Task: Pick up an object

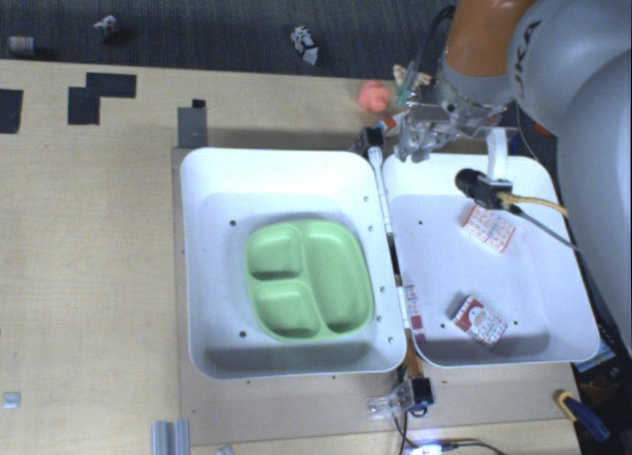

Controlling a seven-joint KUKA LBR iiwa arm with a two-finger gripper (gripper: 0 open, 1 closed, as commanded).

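- Near packet (479, 320): small red-and-white printed pack, flat on the floor of the right bin (553, 275), near its front wall, lying skewed.
- Green divided plate (308, 278): three compartments, sits in the middle of the left bin (212, 182), nothing on it.
- Far packet (489, 229): second red-and-white pack, flat in the right bin, further back than the first and well apart from it.
- Gripper (420, 145): over the back left corner of the right bin, by the rim between the two bins. Nothing visibly in it. Grip state unreadable from this angle.
- Both packets are well clear of the gripper; far packet is the closer one.
- Pink ball (373, 96): on the desk (89, 246) behind the bins, just beside the gripper's upper part.
- Black patches (101, 96): flat on the desk at the far left.
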